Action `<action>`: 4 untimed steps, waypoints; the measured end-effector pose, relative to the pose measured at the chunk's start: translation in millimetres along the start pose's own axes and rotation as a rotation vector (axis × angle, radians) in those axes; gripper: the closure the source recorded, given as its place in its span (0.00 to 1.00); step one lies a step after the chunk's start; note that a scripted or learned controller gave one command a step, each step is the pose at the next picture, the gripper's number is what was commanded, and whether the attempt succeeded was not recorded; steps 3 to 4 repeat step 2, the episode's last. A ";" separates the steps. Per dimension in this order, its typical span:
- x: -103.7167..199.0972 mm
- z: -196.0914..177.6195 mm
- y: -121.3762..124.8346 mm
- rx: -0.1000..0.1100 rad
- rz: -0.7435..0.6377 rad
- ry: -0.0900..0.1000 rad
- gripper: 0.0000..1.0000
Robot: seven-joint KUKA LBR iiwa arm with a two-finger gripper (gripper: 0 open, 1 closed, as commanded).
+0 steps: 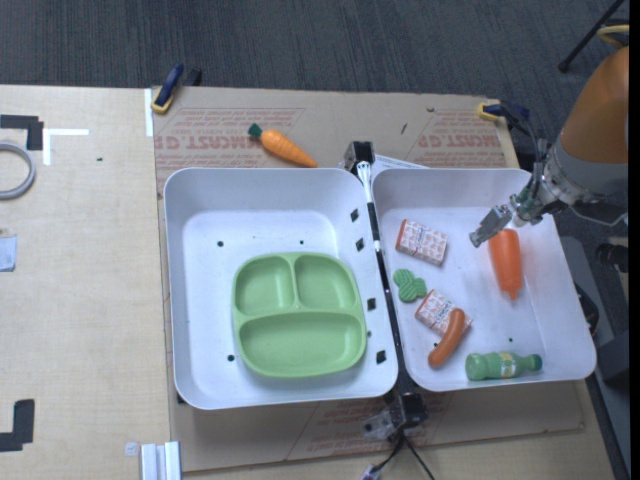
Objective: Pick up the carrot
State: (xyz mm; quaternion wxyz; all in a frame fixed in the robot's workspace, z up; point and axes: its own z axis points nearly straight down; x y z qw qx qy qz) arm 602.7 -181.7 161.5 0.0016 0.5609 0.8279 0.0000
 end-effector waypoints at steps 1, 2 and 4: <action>-0.1 0.0 -0.1 0.000 0.000 0.000 0.00; 52.8 -12.7 12.8 0.002 -0.196 0.002 0.00; 52.8 -12.7 12.8 0.002 -0.196 0.002 0.00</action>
